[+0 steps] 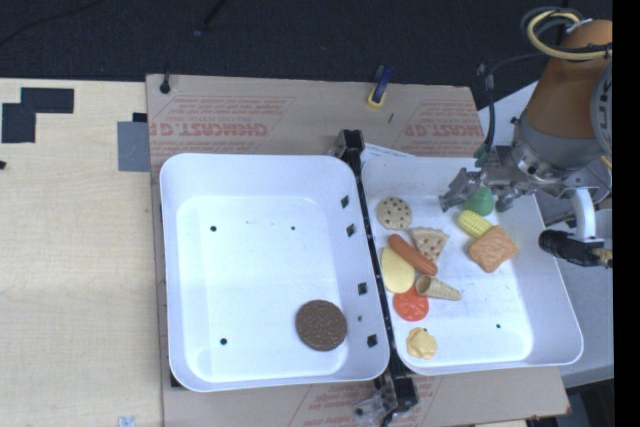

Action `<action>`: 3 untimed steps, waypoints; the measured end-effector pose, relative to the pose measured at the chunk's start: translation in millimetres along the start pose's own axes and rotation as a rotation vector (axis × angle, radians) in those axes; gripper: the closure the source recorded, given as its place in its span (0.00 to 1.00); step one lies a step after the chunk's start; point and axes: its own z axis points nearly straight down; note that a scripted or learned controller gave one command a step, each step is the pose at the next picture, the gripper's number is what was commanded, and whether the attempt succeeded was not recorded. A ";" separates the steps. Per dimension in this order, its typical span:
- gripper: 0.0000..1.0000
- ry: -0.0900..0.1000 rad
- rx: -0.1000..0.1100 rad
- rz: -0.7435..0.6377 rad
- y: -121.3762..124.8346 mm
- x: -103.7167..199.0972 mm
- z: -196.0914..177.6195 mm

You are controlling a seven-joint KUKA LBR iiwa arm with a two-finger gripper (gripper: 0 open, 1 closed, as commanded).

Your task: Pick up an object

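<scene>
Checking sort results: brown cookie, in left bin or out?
In. The brown cookie lies flat on the left bin's floor, near its front right corner.

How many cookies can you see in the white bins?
2. A dark brown cookie lies alone near the front of the left bin. A pale chocolate-chip cookie sits in the right bin, by its left wall. More could hide under other toys.
</scene>
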 end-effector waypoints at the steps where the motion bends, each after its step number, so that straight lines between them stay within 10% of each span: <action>1: 0.00 -0.005 -0.018 -0.001 -7.6 -36.2 79.8; 2: 1.00 -0.006 -0.012 0.002 -9.5 -38.0 72.5; 3: 1.00 0.001 -0.001 -0.001 8.3 -54.9 101.7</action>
